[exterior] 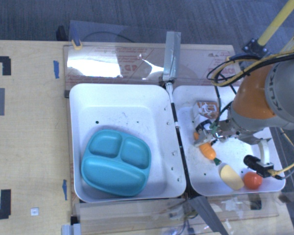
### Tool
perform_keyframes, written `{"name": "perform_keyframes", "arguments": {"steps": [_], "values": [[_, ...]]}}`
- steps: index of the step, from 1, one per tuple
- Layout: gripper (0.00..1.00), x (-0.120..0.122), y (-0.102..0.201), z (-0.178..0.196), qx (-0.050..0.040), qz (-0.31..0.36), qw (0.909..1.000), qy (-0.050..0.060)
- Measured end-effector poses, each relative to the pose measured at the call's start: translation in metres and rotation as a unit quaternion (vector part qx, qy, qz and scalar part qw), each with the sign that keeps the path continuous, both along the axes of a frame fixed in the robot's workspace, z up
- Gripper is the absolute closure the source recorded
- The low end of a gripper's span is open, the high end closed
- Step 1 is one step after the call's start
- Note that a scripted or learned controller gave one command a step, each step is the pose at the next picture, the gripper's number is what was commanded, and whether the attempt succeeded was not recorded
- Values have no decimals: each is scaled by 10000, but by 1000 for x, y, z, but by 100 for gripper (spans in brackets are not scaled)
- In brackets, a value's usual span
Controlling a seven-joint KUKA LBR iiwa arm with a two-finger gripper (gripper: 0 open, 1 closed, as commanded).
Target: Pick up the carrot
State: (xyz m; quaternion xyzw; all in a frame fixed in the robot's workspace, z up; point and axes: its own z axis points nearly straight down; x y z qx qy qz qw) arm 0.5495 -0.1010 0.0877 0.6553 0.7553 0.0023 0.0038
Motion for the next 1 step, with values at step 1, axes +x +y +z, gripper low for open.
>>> {"name": "perform_keyframes", "arguments": {"steps": [1], "values": [[100,0,0,11,-3,5,10000,-7]]}}
